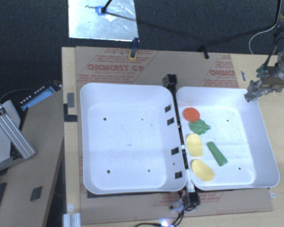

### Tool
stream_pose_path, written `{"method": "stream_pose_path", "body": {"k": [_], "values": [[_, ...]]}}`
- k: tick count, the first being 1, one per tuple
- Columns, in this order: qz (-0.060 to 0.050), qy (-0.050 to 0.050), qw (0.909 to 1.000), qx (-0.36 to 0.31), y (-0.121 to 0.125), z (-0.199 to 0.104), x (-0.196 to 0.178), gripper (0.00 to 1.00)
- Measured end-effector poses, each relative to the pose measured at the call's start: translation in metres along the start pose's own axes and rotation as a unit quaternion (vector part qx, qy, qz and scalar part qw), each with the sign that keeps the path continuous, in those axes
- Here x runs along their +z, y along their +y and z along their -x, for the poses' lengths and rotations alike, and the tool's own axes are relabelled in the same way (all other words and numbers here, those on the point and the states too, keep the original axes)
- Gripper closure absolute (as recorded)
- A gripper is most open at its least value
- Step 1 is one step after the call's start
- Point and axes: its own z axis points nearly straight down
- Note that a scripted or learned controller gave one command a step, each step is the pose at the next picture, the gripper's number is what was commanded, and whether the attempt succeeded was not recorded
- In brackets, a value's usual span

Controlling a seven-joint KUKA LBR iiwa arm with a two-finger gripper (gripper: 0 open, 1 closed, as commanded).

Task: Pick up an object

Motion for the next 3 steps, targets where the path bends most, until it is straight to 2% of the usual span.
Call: {"method": "stream_pose_path", "body": {"k": [1, 2, 3], "values": [[0.008, -0.001, 1.0, -0.001, 0.002, -0.039, -0.16, 1.0], [0.005, 0.0, 1.0, 0.0, -0.074, -0.071, -0.251, 1.0], [-0.01, 0.002, 1.0, 0.0, -0.104, -0.111, -0.097, 1.0]]}}
